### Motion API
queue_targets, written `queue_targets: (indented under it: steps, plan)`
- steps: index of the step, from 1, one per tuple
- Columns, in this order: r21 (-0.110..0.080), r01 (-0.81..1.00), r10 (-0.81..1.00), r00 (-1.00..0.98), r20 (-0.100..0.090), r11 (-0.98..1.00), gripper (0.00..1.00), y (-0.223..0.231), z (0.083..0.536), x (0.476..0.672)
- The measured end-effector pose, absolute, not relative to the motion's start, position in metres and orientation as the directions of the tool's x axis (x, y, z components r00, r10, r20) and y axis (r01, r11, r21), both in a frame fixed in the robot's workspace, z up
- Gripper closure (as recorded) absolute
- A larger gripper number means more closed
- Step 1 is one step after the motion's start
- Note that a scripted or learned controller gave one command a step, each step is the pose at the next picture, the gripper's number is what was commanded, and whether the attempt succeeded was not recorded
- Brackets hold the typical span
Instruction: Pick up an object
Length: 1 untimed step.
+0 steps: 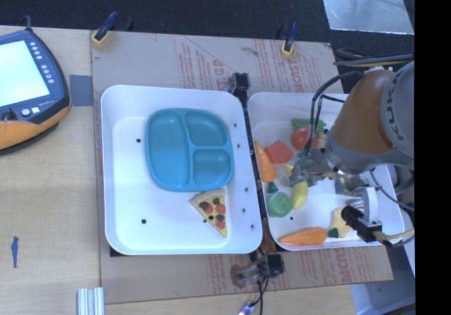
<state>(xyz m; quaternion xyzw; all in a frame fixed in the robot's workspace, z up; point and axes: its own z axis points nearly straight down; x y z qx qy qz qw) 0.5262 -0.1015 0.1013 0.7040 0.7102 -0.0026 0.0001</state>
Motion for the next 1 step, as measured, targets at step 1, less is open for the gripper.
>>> queue_targets:
  steps: [1]
  plan:
    - [-0.003, 1.000, 1.000, -0.006, 0.001, 0.006, 1.00, -0.0407, 0.1920, 0.5086]
